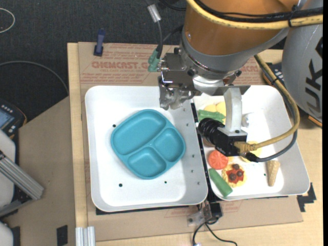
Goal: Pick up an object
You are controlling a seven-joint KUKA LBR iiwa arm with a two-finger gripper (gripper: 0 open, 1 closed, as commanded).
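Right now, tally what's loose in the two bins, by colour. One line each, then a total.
Blue: 1, the divided plate in the left bin
Red: 1, the tomato slice in the right bin
Green: 2, the long piece at the near edge and the leafy piece under the arm
Tan: 1, the cone
Yellow with dark red spots: 1, the small piece
Total: 6 visible; the arm hides more.
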